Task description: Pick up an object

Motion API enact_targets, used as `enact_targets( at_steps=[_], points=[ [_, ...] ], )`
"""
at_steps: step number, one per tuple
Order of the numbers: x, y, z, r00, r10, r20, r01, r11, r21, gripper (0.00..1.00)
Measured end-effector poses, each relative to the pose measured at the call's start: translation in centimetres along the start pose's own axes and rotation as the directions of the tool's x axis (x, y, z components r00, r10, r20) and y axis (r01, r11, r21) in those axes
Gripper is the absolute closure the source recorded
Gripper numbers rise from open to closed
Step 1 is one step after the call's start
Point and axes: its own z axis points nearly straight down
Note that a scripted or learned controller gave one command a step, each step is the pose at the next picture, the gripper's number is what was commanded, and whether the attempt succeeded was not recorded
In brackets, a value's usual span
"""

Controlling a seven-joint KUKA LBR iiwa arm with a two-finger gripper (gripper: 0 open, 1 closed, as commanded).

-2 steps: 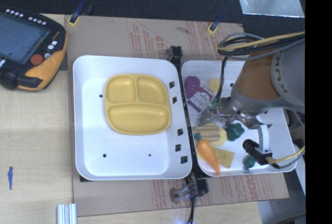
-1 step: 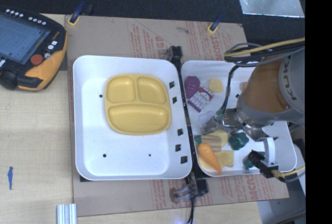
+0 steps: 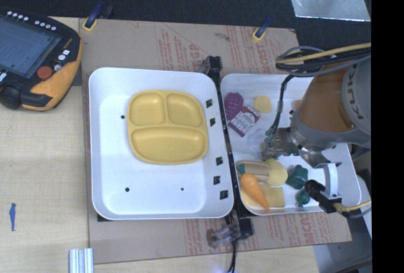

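Closest to us, at 6 o'clock, is a black clamp (image 3: 225, 237) where the 2 bins meet. A small metal bit (image 3: 81, 259) sits at 7 o'clock on the wood bench (image 3: 38, 177).

Left bin (image 3: 104, 158) holds a yellow plate (image 3: 168, 126) w/ 3 parts, lying flat near the bin's top half.

Right bin (image 3: 287, 83) is at 3 o'clock & holds the toy food. An orange carrot (image 3: 254, 189) lies at the bin's 7 o'clock, on a flat yellow slab (image 3: 273, 198). Just above it is a pale yellow lump (image 3: 276, 172), touching a tan block (image 3: 252, 167). 2 green toys (image 3: 297, 175) sit at the bin's 5 o'clock. Purple grapes (image 3: 233, 102), a small packet (image 3: 245, 120) & a little yellow piece (image 3: 262, 103) are at the bin's 11 o'clock.

Arm (image 3: 328, 107) comes in from 3 o'clock, over the right bin. Its gripper (image 3: 276, 144) hangs mid-bin, just above the pale yellow lump. Can't tell if it's open or shut, or if it has hold of anything.

Both bins rest on brown cardboard (image 3: 158, 44). A black & orange control pad (image 3: 35, 60) lies at 10 o'clock. 2 yellow clips (image 3: 93, 18) hold the cardboard's top edge.
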Motion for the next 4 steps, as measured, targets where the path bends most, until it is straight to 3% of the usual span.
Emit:
enact_targets(
  at_steps=[1, 2, 3, 4],
  points=[
    [0.0, -0.1, 0.2, 1.0, 0.001, 0.0, -0.001, 1.0, 0.003, 0.0],
    [0.5, -4.2, 1.4, 1.0, 0.002, -0.001, -0.002, 1.0, 0.008, 0.0],
    [-0.5, 0.3, 1.2, 1.0, 0.0, 0.001, 0.0, 1.0, -0.001, 0.0],
    [-0.4, -4.2, 1.3, 1.0, 0.002, -0.001, -0.002, 1.0, 0.008, 0.0]
  ],
)
